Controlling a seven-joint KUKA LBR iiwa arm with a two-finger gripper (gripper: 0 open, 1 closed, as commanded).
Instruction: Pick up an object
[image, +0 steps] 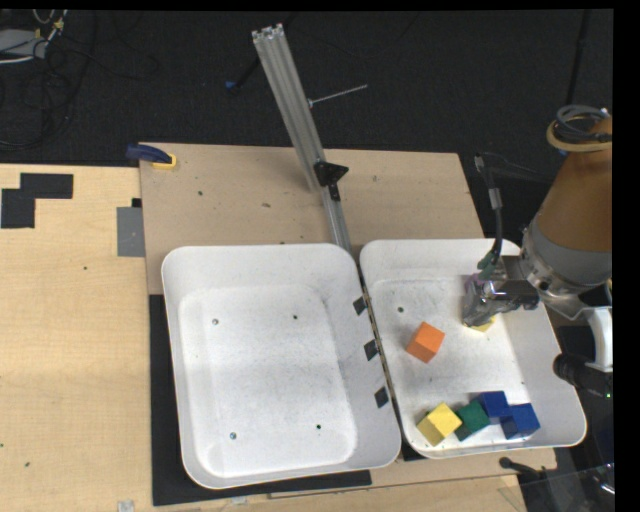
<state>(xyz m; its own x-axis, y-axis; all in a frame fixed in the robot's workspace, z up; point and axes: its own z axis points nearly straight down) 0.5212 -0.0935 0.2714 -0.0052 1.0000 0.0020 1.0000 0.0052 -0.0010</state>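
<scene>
A pale wooden bench (70, 330) under a slanted metal rail (297, 115), with dark, perhaps cable-strewn floor (150, 70) behind.

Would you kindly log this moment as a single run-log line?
gripper: low in right bin, over a pale object | grasp: unconfirmed | orange cube: loose nearby | left bin: untouched

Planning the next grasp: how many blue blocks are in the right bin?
2: one small blue block beside the green block, another blue block at the near right corner. The gripper may hide more.
</scene>
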